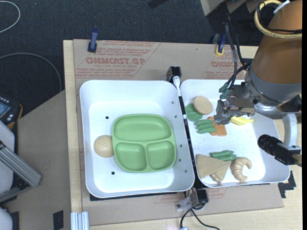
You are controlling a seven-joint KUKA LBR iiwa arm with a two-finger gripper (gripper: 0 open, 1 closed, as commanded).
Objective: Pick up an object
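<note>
My gripper point(222, 119) hangs low over the right bin point(259, 152), its tip right above a small orange piece point(220, 131) and beside green bean pods point(205, 125). A yellow banana-like piece point(241, 120) pokes out just right of the gripper. A tan round cookie point(203, 105) lies on a green leaf point(193, 113) to the gripper's left. Nearer the front of that bin lie a green pod point(222, 154), a beige wedge point(210, 165) and a croissant point(241, 167).
The left bin point(96, 128) holds a green three-compartment tray point(143, 142) with a tan round bun point(103, 146) against its left side. A black divider bar point(182, 114) runs between the bins. The arm's black part point(274, 147) overhangs the right bin's right edge.
</note>
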